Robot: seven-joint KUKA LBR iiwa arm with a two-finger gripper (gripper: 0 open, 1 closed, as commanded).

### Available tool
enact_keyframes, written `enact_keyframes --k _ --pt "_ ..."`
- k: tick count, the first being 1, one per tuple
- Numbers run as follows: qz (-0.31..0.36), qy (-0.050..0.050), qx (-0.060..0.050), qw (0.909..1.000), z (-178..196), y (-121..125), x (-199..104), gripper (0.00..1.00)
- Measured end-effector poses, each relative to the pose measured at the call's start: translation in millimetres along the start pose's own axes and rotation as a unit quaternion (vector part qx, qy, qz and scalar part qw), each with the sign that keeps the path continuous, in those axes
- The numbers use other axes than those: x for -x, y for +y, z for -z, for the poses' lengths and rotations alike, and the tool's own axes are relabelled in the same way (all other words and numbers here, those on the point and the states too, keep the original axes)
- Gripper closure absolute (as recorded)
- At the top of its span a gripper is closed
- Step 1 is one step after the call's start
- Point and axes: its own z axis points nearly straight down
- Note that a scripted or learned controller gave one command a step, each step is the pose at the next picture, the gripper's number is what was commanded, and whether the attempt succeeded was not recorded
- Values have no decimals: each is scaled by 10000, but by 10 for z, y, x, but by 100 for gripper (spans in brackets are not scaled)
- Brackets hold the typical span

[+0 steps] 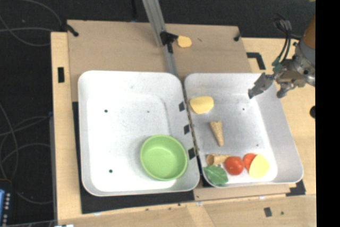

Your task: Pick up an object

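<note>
While my fingers (270,86) hang spread and empty over the right bin's (276,130) upper right rim, the cone (217,132) lies well apart, lower left, mid-bin.

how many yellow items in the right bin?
2. A pale yellow rounded lump lies near the right white bin's upper-left corner; a yellow round piece sits at its lower edge beside a red tomato-like ball. None looks hidden.
</note>
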Motion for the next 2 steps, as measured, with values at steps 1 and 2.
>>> enact_keyframes --k 1,2 --pt "0 0 0 10000 0 0 0 0" --pt "-6 -8 -30 10000 -585 37 -63 0"
